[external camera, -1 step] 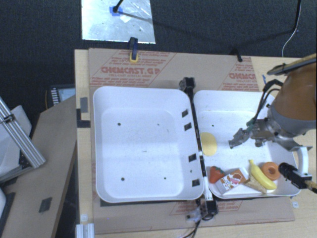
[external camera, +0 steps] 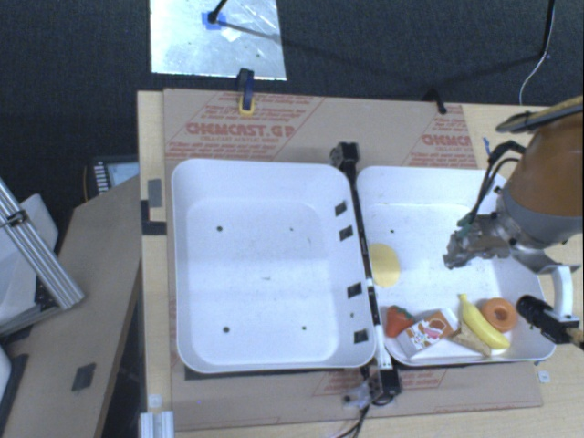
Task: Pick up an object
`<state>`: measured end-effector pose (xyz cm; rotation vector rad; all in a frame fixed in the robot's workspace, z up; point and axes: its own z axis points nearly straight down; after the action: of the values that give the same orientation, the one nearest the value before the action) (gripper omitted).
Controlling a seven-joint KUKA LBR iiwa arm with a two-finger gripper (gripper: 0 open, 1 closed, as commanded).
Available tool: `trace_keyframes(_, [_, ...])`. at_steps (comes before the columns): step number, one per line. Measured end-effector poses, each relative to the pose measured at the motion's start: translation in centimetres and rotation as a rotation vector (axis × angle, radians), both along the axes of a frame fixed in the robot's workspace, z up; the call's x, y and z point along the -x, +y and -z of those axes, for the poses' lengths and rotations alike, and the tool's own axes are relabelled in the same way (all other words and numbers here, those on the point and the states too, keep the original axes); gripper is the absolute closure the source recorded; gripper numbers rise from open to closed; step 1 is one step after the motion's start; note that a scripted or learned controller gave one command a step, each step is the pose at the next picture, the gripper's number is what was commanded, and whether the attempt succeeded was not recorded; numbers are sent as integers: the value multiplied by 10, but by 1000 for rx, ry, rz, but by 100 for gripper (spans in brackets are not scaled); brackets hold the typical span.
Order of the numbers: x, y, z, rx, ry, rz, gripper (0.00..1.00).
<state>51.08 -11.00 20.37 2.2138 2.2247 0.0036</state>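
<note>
Nothing is lifted yet, so the pick is judged hardly begun. The claw is poised over the right bin, with no object seen between its fingers; how far it is opened cannot be told. Near that bin's front wall, a smooth curved banana, a flat printed packet, a round orange slice and a pale yellow disc are left.

Light falls evenly and fairly bright from above; the two white bins are near overexposed, their floors washed pale with little texture; soft shadows gather along the inner walls; the metal sheet at top shows mottled glare; the dark floor reads grainy and noisy; overall sharpness is low, the arm slightly soft at the right edge.
</note>
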Motion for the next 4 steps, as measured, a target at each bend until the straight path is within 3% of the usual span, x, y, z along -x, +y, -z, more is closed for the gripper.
trace_keyframes(1, [-51, 7, -179, 4, -20, -3, 100])
trace_keyframes(2, [-67, 40, -170, 0, -1, -2, 100])
trace_keyframes(3, [-74, 92, -125, -2, 6, -5, 100])
trace_keyframes(4, [-122, 62, -195, 2, -9, 4, 100])
